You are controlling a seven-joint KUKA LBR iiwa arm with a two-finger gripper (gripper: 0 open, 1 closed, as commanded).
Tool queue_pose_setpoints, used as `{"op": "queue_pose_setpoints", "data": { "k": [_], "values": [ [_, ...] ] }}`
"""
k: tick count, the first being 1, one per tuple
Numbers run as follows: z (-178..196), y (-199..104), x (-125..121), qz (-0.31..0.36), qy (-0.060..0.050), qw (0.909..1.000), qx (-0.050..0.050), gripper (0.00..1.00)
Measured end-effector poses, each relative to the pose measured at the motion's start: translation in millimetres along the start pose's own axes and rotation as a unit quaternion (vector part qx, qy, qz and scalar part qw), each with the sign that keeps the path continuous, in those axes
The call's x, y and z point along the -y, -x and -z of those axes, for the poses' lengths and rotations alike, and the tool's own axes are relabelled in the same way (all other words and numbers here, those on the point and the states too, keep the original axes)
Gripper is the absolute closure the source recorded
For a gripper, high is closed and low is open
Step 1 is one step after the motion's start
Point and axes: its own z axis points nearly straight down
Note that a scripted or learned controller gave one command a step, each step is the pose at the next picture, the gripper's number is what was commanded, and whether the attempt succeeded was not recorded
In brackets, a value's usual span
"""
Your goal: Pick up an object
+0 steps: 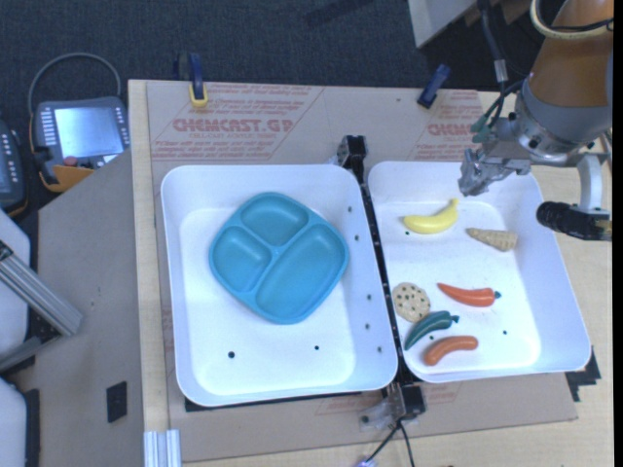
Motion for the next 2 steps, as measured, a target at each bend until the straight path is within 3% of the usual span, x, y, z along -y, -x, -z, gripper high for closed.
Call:
{"op": "queue_pose_setpoints", "data": {
  "k": [2],
  "values": [
    [-22, -99, 20, 0.0, -0.001, 1.0, 0.0, 1.0]
  ]
}}
